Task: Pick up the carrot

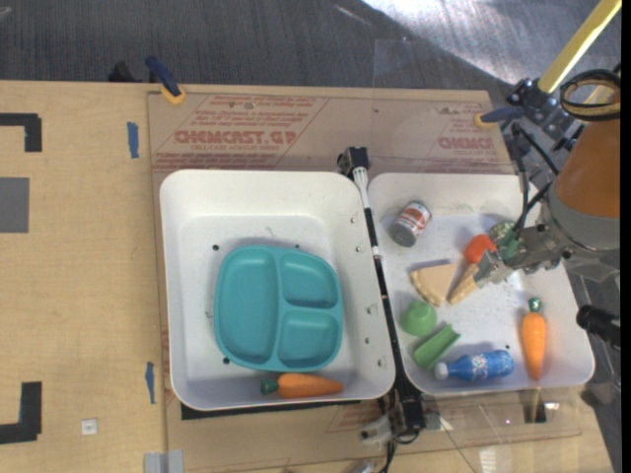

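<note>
Now pincer (pixel 490 267) over right bin (pixel 572 363); carrot (pixel 533 342) near, apart.

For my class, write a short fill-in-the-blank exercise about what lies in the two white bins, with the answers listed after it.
1. The teal divided plate lies in the ____ bin.
2. The carrot beside the blue bottle lies in the ____ bin.
3. A second carrot lies just below the ____.
4. The small can lies on its ____.

Answers: left; right; plate; side
</note>
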You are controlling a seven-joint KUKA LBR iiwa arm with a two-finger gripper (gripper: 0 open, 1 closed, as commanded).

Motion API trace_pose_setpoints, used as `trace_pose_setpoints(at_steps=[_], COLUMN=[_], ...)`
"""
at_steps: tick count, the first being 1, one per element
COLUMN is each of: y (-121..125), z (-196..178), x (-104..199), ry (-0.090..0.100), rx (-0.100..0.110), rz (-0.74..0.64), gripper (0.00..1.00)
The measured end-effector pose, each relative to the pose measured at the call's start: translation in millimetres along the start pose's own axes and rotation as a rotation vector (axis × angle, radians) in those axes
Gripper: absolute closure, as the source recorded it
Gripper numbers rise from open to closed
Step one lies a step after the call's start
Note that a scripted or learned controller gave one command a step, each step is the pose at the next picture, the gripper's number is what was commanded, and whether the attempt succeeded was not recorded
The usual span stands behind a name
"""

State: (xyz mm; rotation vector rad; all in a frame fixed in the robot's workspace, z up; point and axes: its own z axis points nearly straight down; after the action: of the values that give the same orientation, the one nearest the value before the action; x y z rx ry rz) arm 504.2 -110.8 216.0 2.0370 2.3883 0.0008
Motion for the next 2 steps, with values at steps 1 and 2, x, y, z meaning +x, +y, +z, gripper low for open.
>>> trace_pose_setpoints(at_steps=[1,2], y=[-37,-18], z=[98,54], x=[-72,-12], ry=[0.006,0.001], rx=[0.009,0.0], rz=[-0.272,-0.011], gripper=[1.0,1.0])
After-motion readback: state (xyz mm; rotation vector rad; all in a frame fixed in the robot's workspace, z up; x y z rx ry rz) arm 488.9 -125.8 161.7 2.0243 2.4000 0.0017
